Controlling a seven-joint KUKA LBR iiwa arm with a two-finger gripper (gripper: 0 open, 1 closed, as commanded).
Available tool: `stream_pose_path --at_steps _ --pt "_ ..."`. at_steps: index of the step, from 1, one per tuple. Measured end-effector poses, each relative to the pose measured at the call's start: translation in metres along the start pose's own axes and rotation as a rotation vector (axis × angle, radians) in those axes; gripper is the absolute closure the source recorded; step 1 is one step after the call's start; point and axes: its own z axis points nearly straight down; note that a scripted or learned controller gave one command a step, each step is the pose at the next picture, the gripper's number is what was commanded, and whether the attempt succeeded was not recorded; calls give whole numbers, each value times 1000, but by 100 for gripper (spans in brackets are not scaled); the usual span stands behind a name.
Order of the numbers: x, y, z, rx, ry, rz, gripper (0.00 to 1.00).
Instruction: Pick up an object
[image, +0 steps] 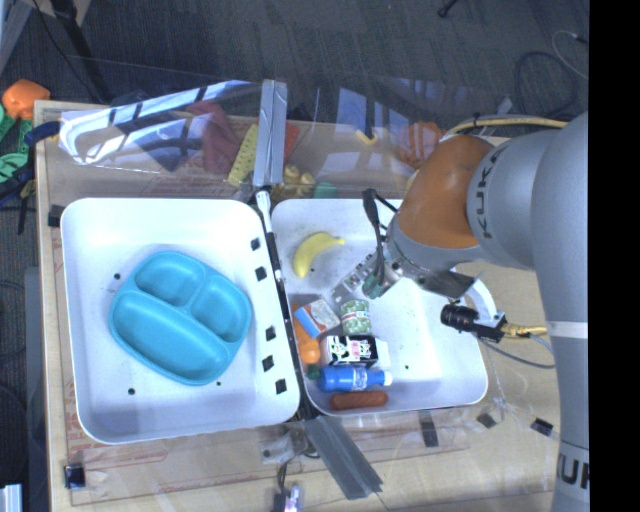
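Counting near to far in the right bin (455, 385): one brown sausage (358, 400), one blue bottle (352, 379), one black-and-white carton (350, 350), one orange piece (308, 347), one small box (320, 316), one green-labelled can (355, 318), one banana (314, 250). Left bin (90, 300): one blue divided tray (180, 315). Arm reaches in from the right, orange band over the bin, gripper (362, 285) angled down-left just above the can. Can't tell if the fingers are spread or pinching anything.
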Motion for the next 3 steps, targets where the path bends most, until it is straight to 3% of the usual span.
stream_pose_path --at_steps 1,2,3 --pt "0 0 0 0 0 0 0" --pt "-1 1 -10 0 -1 -5 100" --pt "0 1 -10 0 -1 -5 0"
